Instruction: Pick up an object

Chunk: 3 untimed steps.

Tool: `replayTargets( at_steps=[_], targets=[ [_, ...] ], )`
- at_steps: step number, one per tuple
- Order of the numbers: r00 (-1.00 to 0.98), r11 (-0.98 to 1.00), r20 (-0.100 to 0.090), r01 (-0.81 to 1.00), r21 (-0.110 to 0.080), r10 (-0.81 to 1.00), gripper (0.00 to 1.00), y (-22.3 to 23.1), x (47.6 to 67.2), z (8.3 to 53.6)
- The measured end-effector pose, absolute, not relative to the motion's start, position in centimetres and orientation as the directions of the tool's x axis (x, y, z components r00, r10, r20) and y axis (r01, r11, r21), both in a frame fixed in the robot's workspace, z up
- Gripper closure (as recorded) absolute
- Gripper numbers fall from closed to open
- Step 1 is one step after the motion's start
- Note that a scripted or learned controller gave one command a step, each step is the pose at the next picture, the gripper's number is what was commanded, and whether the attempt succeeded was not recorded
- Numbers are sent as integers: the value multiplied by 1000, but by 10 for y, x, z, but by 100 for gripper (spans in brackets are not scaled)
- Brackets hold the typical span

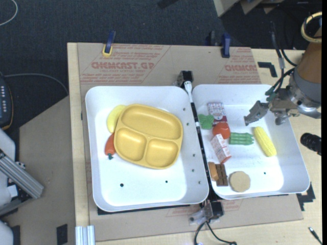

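Observation:
The right bin (291, 152) holds several toy foods: a yellow corn cob (265, 141), a green pod (241, 139), a red piece (221, 129), a green piece (205, 121), a white and red packet (215, 108), a red and white carton (220, 148), a brown bar (219, 173) and a round tan cookie (239, 181). My gripper (265, 118) hangs over the bin's upper right part, just above the top end of the corn. Its fingers stand apart, open, with nothing between them.
The left bin (97, 137) carries a yellow divided tray (148, 136), with a yellow piece (113, 116) and a red-orange piece (110, 146) poking out from its left side. A black clip (185, 77) sits where the bins meet.

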<state>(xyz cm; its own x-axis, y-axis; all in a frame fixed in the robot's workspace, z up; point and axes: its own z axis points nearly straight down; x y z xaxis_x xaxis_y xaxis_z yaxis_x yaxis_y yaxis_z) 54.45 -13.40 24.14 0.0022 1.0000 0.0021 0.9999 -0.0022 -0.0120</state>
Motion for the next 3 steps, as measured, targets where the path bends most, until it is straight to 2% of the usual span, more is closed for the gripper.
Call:
replayTargets(
  at_steps=[1,2,3],
  targets=[
    [0,0,0,1000,0,1000,0,-134,547,248],
    [0,0,2,1000,-6,1000,0,-135,555,189],
    [1,-1,2,1000,-6,1000,0,-134,555,146]
  ],
)
